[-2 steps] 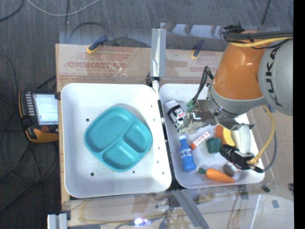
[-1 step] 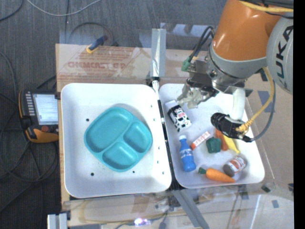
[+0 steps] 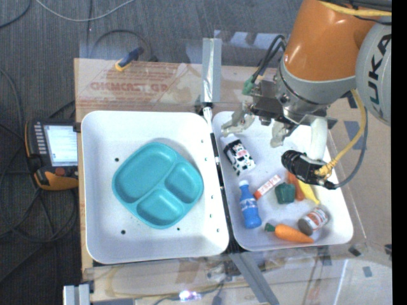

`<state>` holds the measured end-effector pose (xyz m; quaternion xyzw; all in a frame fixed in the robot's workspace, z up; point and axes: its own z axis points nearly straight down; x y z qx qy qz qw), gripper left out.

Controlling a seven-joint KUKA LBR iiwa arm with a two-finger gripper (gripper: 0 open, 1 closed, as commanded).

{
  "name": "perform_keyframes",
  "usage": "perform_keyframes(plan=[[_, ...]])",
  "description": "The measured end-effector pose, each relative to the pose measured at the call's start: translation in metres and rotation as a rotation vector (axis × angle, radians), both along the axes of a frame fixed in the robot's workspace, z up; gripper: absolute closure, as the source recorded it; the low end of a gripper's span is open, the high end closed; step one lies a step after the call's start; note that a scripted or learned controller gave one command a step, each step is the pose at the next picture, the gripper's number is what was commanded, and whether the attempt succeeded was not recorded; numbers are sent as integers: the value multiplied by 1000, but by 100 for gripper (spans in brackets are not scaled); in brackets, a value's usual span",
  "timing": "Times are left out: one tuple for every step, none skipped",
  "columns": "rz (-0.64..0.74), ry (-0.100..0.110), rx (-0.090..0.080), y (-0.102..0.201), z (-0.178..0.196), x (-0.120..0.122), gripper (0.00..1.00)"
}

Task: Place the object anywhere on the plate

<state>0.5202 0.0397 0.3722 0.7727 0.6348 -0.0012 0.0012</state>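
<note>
Teal and three-sectioned, the plate (image 3: 158,183) sits in the middle of the left white bin (image 3: 102,234), with nothing on it. Left of that bin, off the bench, lies a handheld pendant (image 3: 52,151) with a lit screen.

The right white bin (image 3: 340,230) holds the loose items. Near its upper left lies a small black-and-white cow-patterned carton (image 3: 240,157), tilted. Below it a blue bottle (image 3: 249,204) with a white neck lies pointing up the bin, and just beside that a small red-and-white tube (image 3: 268,186). Further right come a dark green block (image 3: 284,194), a yellow piece (image 3: 308,190) partly behind a black fitting on the arm, a small can (image 3: 315,220), and an orange carrot (image 3: 290,233) along the near wall.

The gripper (image 3: 257,128) hangs over the upper part of the right bin, its two pale fingers (image 3: 234,125) spread apart and nothing between them; the carton sits just below the left finger.
</note>
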Motion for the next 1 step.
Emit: perform_keyframes(plan=[[0, 2, -3, 0, 8, 1, 100]])
